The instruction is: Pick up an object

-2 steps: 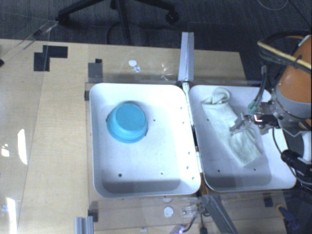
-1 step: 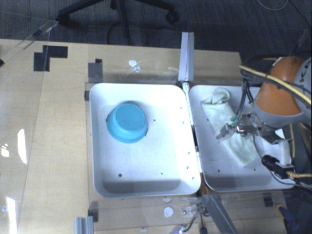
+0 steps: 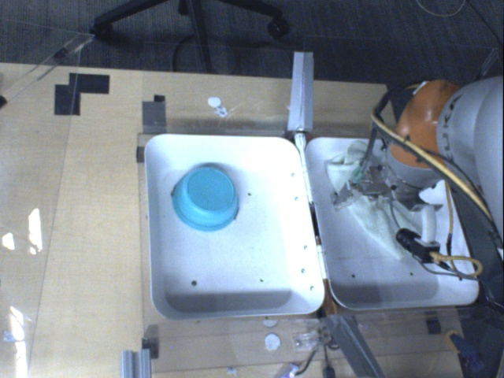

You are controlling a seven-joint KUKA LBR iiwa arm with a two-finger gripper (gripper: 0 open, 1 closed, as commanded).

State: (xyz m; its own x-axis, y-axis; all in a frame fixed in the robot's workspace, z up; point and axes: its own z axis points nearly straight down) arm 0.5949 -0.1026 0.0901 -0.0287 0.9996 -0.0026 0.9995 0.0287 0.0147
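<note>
Because the camera looks down at a slant from above, both shallow white bins are seen side by side on a pale wooden bench. The left bin (image 3: 228, 290) holds a single blue bowl (image 3: 205, 197), lying in its far-left part, well apart from the walls. It appears to be turned upside down, with its flat round base facing up, though that is hard to confirm from this angle.

The right bin (image 3: 378, 290) holds something pale and crumpled (image 3: 346, 168), perhaps a cloth or a clear wrapper, near its far-left corner; what it is cannot be made out. The grey arm (image 3: 472, 124), with its orange band (image 3: 421, 120), reaches in from the right and hangs low over this bin. The gripper (image 3: 352, 189) sits just beside or on the crumpled thing. Whether its fingers are spread or pressed together cannot be told, and nothing is visibly pinched between them.

The bowl is a smooth, even sky blue, round, with sloping sides, and looks like moulded plastic. It would likely be light and stiff, not fragile, but slippery. If it is indeed upside down, the fingers would have no rim edge to straddle, so a hold across the narrower base, squeezing the sloped sides, seems the best option, with a risk of it sliding out. The crumpled thing, if soft, would likely give under the fingers and could be pinched at any raised fold.
</note>
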